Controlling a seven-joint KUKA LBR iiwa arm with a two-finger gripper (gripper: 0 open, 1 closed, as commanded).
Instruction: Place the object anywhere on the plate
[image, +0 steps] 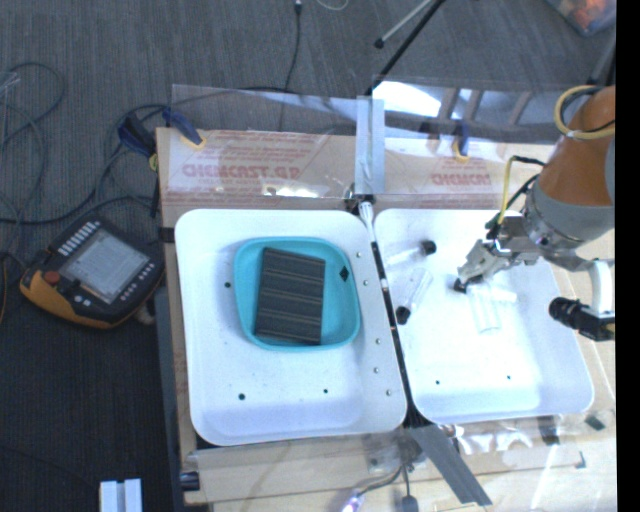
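A dark ribbed rectangular slab (290, 295) is lying flat on the teal rounded plastic plate (345, 320) in the left white bin (280, 415), so the placing looks done. It is probably stiff and light, and its grooved faces would be giving grip across the short edges. In the right white bin (500, 385), the two-finger gripper (478, 268) is hanging with its fingers spread and nothing between them (pale clear bits beneath are hard to make out).
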